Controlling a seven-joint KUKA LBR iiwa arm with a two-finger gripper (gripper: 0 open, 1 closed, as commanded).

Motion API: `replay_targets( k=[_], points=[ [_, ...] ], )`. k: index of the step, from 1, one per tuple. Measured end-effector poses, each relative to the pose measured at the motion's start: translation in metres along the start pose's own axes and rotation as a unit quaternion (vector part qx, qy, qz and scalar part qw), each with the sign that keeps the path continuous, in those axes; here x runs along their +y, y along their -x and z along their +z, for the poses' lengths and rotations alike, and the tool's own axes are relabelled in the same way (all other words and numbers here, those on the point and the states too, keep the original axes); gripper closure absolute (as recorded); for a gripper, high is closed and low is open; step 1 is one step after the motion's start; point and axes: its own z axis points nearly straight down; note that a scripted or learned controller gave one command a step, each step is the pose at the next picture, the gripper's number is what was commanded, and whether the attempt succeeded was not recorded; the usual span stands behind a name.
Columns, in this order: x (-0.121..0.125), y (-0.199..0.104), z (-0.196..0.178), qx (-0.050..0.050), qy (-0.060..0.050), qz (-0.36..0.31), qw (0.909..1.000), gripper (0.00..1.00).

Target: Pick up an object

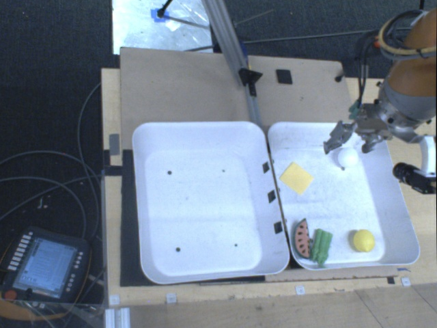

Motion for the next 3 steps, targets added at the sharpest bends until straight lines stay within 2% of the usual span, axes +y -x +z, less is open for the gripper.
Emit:
replay_targets(
  k=[1,2,3],
  points=[
    [-0.063,0.087,0.152,0.0,-0.004,0.003,1.0,0.0],
    [-0.059,0.085,0.137,0.0,0.001,0.0,1.0,1.0],
    [-0.071,-0.003,0.124,0.001,0.0,-0.003,1.0,1.0]
  ],
)
